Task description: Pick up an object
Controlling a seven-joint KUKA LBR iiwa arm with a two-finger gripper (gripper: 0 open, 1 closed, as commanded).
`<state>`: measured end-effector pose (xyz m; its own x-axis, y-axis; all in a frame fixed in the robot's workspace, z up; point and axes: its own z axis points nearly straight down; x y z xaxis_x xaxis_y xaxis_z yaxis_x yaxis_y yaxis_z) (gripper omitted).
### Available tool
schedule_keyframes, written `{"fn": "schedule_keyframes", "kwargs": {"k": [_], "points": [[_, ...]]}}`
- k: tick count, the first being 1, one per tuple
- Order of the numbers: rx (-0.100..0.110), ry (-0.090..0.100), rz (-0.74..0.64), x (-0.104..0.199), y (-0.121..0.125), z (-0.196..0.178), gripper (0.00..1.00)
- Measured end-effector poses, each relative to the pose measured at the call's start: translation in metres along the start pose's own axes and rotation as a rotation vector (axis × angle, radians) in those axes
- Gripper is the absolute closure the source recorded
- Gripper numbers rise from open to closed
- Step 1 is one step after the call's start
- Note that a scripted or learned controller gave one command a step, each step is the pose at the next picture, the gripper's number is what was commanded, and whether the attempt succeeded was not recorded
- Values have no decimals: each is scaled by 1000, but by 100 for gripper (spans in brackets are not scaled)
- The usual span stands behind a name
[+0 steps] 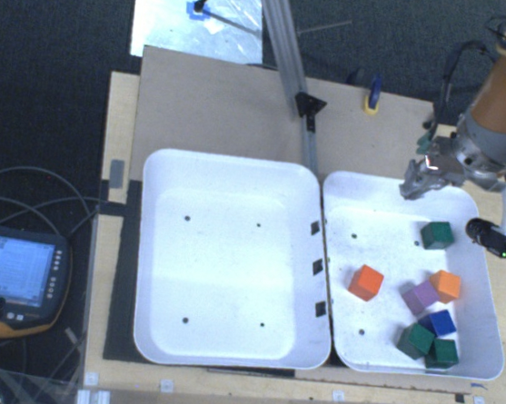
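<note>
The green block (437,235) nearest me lies alone in the right bin (336,344), toward its far right corner, and I judge it my best pick because nothing touches it. My gripper (417,185) hangs over the far edge of that bin, just left of and beyond the block, and nothing is between my fingers; whether they are spread or closed I cannot tell from this slant. To do this well I should shift toward the bin's right wall, centre over the block, square my fingers to 2 flat faces and come straight down. The right wall lies fairly near the block and could crowd a finger. An orange block (367,282) sits alone near the bin's middle, a fair second choice. Toward the near right corner a cluster crowds together: another orange block (445,284) against a purple block (421,297), then a blue block (441,322) and 2 dark green blocks (429,344), too tight for a clean grip. The left bin (153,230) sits beside mine, and a teach pendant (7,281) lies off the bench's left edge.
</note>
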<state>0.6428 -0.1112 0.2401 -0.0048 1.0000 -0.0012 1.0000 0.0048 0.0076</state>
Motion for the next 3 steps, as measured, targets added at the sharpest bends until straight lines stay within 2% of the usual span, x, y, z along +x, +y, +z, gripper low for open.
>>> {"fn": "schedule_keyframes", "kwargs": {"k": [1,3], "points": [[7,2,-3,38,-25,-5,100],[8,4,-5,148,-66,9,100]]}}
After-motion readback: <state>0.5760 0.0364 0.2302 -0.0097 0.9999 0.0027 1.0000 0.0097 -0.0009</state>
